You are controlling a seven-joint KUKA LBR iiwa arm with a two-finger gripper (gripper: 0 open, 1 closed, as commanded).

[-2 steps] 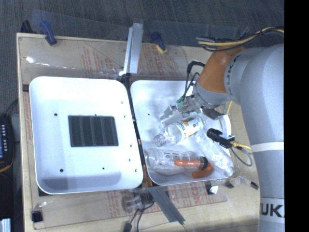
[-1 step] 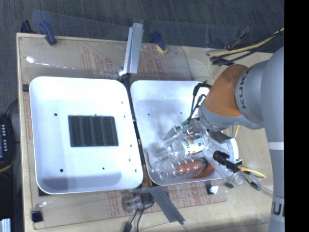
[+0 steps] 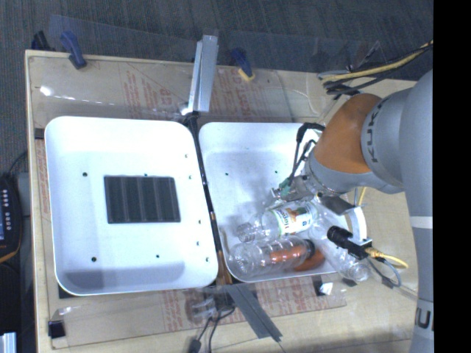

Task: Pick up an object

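A pale wooden bench [image 3: 243, 98] on dark carpet bears two shallow white bins side by side. In the right bin [image 3: 243, 149], toward its near right corner, lie clear plastic bottles: one with a white and green label [image 3: 283, 221], and just below it, touching, one with an amber-brown middle [image 3: 276, 254]. A third clear bottle [image 3: 352, 265] sits at the bin's right rim.

The gripper [image 3: 294, 190] is down in this bin just above the labelled bottle, under the arm's orange band [image 3: 346, 142]. Whether it is open or closed cannot be told; nothing can be seen held in it.

To grasp well, it probably should close across the labelled bottle's narrow width, not along its length, since a smooth round bottle is likely to roll or squirt aside against its neighbour.

The left bin [image 3: 73, 197] holds a dark ribbed rectangle [image 3: 142, 198].
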